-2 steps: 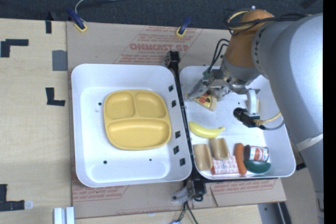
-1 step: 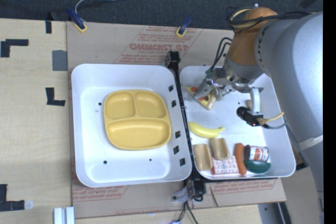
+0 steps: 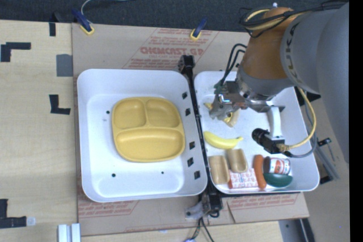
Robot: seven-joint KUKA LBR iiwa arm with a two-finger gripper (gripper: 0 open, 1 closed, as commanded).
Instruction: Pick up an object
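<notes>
My gripper reaches down into the right bin, at its upper left part, close to the divider. A small yellowish object lies right beneath the fingertips; whether it is gripped is unclear. Just below lies a yellow banana. Further down sit two tan bread pieces, a red-and-white packet, a red sausage, a small can and a teal object. The grey arm with its orange band covers the bin's upper right.
The left bin holds a yellow divided plate. A black clip-lined divider separates the bins. A black fitting with a yellow cable hangs over the right bin. Cardboard lies under both bins.
</notes>
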